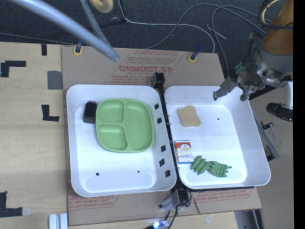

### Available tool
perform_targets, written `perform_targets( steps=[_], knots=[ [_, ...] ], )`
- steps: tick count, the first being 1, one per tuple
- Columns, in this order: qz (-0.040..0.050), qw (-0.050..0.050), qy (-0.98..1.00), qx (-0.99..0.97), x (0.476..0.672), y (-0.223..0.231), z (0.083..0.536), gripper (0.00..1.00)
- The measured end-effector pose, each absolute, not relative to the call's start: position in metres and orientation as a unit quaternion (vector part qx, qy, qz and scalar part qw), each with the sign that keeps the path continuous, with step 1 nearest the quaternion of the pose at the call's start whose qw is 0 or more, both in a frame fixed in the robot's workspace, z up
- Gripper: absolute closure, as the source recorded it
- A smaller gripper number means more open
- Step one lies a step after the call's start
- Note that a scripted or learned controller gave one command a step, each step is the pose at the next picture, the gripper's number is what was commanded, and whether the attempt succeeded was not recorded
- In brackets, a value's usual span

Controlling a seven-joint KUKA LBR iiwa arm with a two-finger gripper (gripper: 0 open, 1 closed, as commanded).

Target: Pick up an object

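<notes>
In the right bin (238, 142) lie a tan slice of bread (188, 116), a small red and white packet (183, 151) and green pea pods (210, 167). My gripper (232, 95) hangs over the bin's far right corner, up and to the right of the bread. It is open, its two dark fingers (220, 92) spread apart with nothing between them. The packet and pods sit near the bin's front, well away from the gripper.
The left bin (76, 142) holds a green divided plate (125, 125) and a small black block (89, 112) by the plate's left rim. A black hinge strip (164, 128) runs between the bins. Cables trail across the dark surface behind the bins.
</notes>
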State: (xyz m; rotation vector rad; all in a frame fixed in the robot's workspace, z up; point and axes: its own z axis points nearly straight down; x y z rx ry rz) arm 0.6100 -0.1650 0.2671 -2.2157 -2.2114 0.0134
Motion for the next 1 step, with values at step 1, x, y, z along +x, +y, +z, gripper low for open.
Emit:
perform_targets(
  steps=[1],
  knots=[
    [0.0007,0.000,-0.708,-0.707,0.6121,-0.1644,0.2751,0.00]
  ],
)
